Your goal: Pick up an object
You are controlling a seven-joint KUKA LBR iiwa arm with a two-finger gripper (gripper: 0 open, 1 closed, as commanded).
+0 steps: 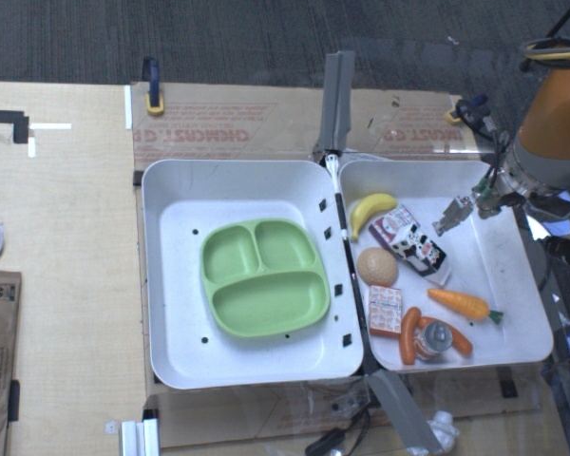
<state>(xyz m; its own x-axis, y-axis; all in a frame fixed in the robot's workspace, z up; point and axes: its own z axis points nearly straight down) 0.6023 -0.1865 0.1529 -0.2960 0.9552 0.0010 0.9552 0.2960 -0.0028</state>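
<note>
The right bin (513,255) holds several small objects: a yellow banana (370,211), a red, black and white cow-patterned carton (410,241), a tan ball (378,266), an orange carrot (461,303), a small red and white box (385,311), orange sausages (409,335) and a round grey piece (437,335) resting on them. My gripper (467,211) hangs over the back right of this bin, to the right of the carton and apart from it. It is open with nothing between its fingers.
The left bin (171,255) holds a green divided plate (264,276). A grey divider post (337,103) rises at the back between the bins. The arm's orange band (553,112) is at the right edge. Clamps sit on the cardboard behind the bins.
</note>
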